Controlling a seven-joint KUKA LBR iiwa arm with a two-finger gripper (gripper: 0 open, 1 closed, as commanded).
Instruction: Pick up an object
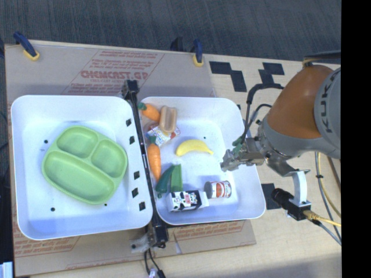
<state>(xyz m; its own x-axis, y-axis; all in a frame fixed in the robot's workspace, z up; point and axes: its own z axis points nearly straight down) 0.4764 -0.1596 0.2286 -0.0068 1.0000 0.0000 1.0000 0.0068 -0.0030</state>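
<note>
Banana [194, 148] lies loose in right bin [246, 126], mid-floor, near carrot [154, 161] and can [218, 189]. Gripper [227, 162] hovers just right of it; its jaw state cannot be told.

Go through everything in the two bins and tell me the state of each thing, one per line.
Green plate: lying flat in the left bin, nothing on it.
Banana: lying loose in the right bin.
Can: tipped on its side.
Milk carton: lying on its side.
Carrot: lying along the bin's left wall.
Hot dog: lying near the far wall.
Gripper: over the right bin's right side, holding nothing visible.
</note>
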